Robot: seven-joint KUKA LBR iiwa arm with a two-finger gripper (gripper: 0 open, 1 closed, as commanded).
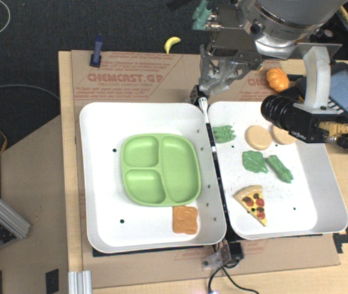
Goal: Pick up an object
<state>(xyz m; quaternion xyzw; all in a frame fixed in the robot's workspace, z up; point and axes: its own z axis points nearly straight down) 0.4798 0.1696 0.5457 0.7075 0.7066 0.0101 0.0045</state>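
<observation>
Camera view, gripper (214, 81) above bins' far edge, arm cut off, its state unclear

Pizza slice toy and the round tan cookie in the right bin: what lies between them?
In the camera view, a green leafy toy piece lies between the pizza slice and the round tan cookie.

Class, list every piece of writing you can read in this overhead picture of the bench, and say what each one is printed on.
"CHEMCAST G.P" in large red letters, on the brown protective sheet under the bins, along its far edge.
Smaller red print repeats above and below that word and near the gripper: too blurred to read.
Faint red print on the sheet's near edge, below the left bin: too blurred to read.
</observation>
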